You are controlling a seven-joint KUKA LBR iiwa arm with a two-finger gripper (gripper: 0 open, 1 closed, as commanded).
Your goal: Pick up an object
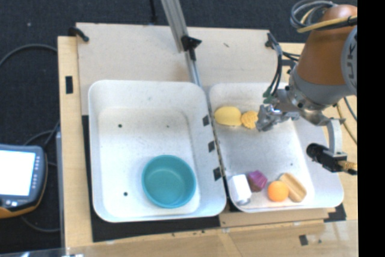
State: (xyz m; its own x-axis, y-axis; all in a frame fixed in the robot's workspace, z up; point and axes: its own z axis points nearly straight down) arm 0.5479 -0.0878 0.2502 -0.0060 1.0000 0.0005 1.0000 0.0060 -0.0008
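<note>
Nearest, a teal bowl (169, 181) sits untouched; across the divider the pincer (265, 118) hovers beside a corn cob (249, 120), grip state indiscernible, nothing visibly lifted yet.

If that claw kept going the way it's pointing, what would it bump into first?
Probably the small yellow ridged object, lying right at the gripper tip, with the yellow lemon-like piece just beyond it. Depth is hard to judge from above, so it may reach the bin floor instead.
</note>
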